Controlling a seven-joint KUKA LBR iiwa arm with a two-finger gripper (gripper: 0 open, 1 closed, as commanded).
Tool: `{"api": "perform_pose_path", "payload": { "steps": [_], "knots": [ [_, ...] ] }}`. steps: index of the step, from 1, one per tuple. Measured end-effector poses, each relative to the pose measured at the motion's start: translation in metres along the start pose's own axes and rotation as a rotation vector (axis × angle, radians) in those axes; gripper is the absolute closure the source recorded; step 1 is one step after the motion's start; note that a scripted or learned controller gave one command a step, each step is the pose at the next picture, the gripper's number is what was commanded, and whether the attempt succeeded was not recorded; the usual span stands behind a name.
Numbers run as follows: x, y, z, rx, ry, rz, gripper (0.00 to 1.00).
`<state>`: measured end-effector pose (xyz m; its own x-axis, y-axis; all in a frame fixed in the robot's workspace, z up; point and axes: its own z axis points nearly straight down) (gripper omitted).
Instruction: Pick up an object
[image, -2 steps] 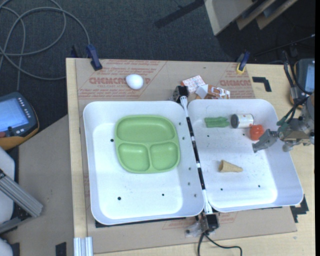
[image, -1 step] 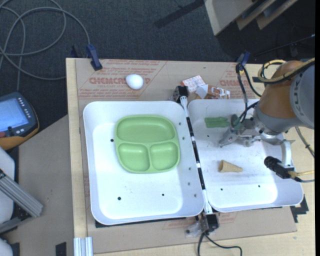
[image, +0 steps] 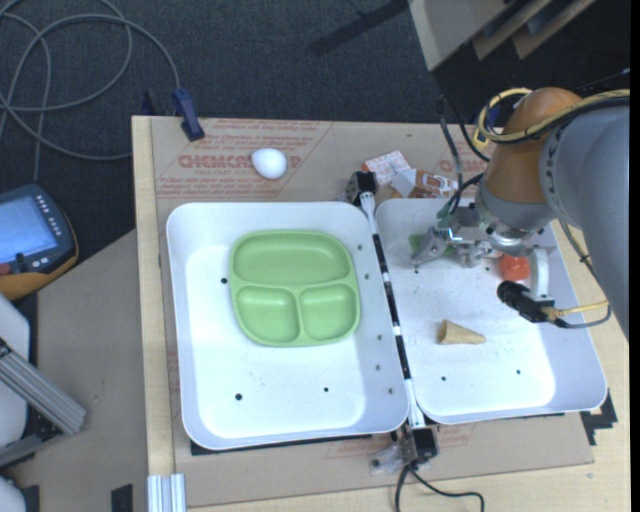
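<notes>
While the gripper hangs low at about 11 o'clock inside the right bin, how wide its grip stands can't be made out from this angle, and nothing is seen held.

A small green scrap lies just beside it at 9 o'clock, on the bin floor; whether they touch is not clear. An orange-red piece sits near it at 4 o'clock, partly hidden by the wrist. A tan wedge lies flat at 6 o'clock from the gripper, apart from it, near the bin's middle, with its pointed end toward 9 o'clock.

The left bin touches the right bin along their shared edge. It holds one green divided plate, flat, toward the bin's 12 o'clock half. The plate has one wide compartment at 12 o'clock and two smaller ones side by side at 6 o'clock.

Both bins rest on a cardboard sheet. On the bare cardboard are:
- a white egg-shaped thing at 12 o'clock from the left bin
- a crumpled wrapper at the top of the seam between the bins
- a blue clip at the sheet's 11 o'clock corner
</notes>
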<state>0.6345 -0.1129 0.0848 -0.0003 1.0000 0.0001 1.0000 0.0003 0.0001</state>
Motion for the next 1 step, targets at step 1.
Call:
{"api": "perform_pose_path", "payload": {
  "steps": [1],
  "knots": [
    [-0.0058, 0.0212, 0.0063, 0.053, 0.006, 0.01, 0.0]
  ]
}}
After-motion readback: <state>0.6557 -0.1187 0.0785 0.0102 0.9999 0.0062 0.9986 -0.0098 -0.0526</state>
